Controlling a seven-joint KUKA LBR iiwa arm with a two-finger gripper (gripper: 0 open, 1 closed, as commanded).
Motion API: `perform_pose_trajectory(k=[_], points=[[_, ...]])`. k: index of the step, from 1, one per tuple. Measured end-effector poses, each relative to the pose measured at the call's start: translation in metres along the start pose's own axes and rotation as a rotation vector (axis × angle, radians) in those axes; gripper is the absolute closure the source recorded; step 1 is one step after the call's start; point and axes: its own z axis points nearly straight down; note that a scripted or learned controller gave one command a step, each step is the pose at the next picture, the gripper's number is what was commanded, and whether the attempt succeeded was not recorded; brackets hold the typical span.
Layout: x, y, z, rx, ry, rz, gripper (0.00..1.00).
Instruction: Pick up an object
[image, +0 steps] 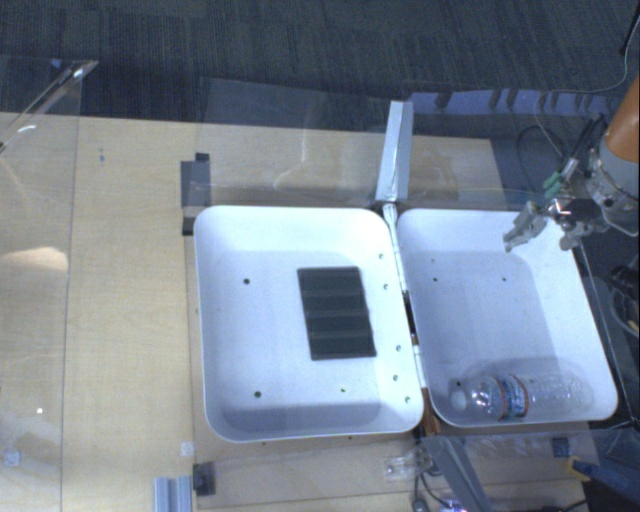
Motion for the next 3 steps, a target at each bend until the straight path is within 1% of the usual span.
perform_pose_trajectory(k=[1,2,3], points=[[0.031,-0.077,0.105,0.002,0.001,0.071,0.0],[0.051,-0.074,0.187,-0.01,-0.001,-0.063,0.0],[0.067,0.039,0.189,-0.007,0.001,-0.17,0.0]])
